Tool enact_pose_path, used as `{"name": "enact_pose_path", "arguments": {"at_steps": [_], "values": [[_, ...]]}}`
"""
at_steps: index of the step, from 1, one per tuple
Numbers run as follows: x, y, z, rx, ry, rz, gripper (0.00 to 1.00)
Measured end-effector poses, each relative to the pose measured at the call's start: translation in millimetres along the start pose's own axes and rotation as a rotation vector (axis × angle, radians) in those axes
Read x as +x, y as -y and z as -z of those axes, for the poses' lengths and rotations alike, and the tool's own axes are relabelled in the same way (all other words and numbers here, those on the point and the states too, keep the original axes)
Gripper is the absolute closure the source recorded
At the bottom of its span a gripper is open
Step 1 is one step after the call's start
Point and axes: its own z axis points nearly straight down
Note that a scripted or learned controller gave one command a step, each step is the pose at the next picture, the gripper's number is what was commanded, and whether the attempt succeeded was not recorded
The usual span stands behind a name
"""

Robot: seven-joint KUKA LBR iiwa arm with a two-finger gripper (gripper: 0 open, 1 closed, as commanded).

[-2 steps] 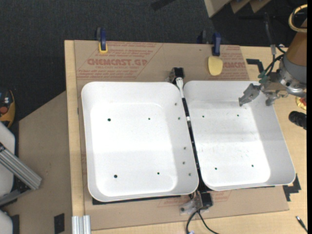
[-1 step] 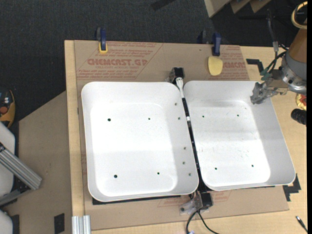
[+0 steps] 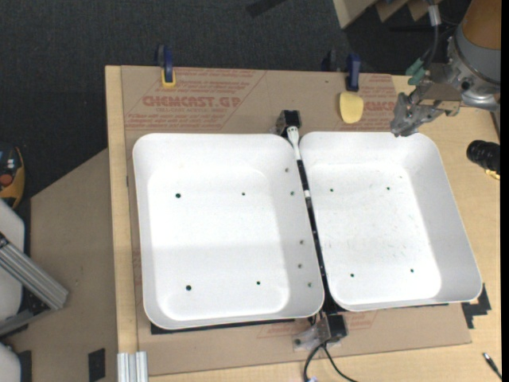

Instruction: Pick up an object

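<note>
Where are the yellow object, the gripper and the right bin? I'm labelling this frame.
yellow object (image 3: 351, 107): camera view, its middle, on the board behind the bins.
gripper (image 3: 404, 126): camera view, between its fingertips.
right bin (image 3: 460, 237): camera view, its right wall.

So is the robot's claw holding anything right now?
Nothing shows between the fingers of the gripper, which hangs over the far edge of the right bin. A small yellow object lies apart on the board, untouched.

Bright, even light washes out the white bins (image 3: 382, 146), with soft shadows and slightly grainy focus.
</note>
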Motion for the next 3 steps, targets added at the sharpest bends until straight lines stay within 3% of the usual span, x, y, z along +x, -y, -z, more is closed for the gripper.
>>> {"name": "enact_pose_path", "arguments": {"at_steps": [1,2,3], "values": [[142,31,-50,0.020,-0.003,0.002,1.00],[172,33,101,-0.003,-0.003,-0.006,1.00],[214,-3,-14,0.019,0.001,-0.010,1.00]]}}
